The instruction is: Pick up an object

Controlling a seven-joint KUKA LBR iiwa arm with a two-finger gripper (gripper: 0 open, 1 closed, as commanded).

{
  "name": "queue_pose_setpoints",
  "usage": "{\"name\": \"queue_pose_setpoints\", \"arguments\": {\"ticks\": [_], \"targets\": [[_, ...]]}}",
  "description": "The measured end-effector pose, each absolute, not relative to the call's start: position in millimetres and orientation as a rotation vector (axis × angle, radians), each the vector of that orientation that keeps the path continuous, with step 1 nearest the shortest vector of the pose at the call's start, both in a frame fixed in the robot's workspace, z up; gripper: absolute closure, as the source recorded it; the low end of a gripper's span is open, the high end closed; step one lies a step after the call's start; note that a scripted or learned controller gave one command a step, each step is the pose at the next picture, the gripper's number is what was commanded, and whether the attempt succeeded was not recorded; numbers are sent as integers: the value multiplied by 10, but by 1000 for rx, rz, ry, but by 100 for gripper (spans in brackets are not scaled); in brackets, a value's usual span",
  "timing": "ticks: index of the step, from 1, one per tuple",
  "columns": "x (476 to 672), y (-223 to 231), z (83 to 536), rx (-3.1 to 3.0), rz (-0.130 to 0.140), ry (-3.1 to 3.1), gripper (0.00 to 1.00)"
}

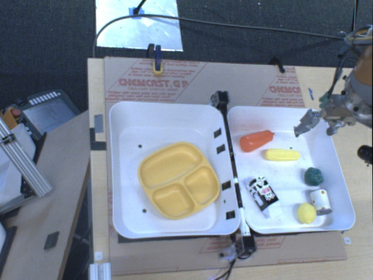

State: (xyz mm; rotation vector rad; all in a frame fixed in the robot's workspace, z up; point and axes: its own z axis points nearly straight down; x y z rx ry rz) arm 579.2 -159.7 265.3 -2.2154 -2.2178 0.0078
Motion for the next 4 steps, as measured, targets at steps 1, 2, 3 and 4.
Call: {"name": "queue_pose_setpoints", "arguments": {"ticks": [1,2,3,4], "targets": [[5812,-1594,2709,-2219,-1,-2226,0],[5851,-1525,2112,-2216,2,-2223,0],[5852,-1451,1503,-2216,3,-2221,0],[5965,-1483,1072,-2225,-6,-2230,0]]}}
